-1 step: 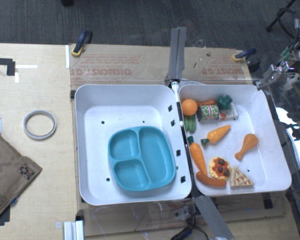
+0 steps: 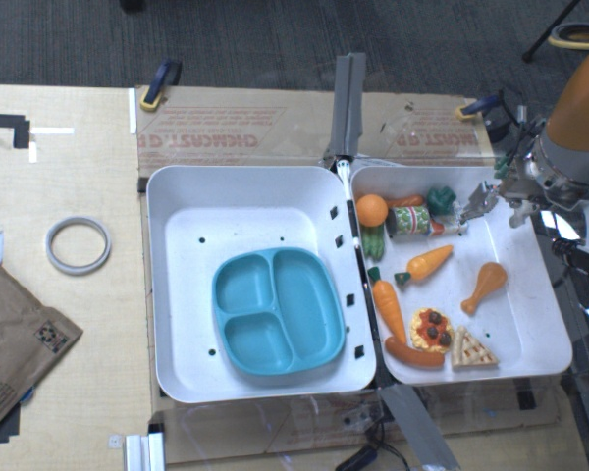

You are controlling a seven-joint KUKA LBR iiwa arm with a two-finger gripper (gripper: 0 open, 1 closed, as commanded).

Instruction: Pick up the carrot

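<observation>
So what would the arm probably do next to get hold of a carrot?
Probably swing the gripper down and left toward the carrot in the middle of the right bin. The gripper sits near the bin's far edge, apart from it, and that carrot lies in open space, while the other carrot hugs the bin's left wall beside a sausage.

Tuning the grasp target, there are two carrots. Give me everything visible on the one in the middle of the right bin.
The carrot is a small toy, smooth like plastic, with an orange tapered body and a dark green stub at its lower-left end. It lies flat and slanted on the floor of the right bin, tip pointing up-right. It appears to touch nothing but the bin floor, with the can above it and the drumstick to its right.
</observation>
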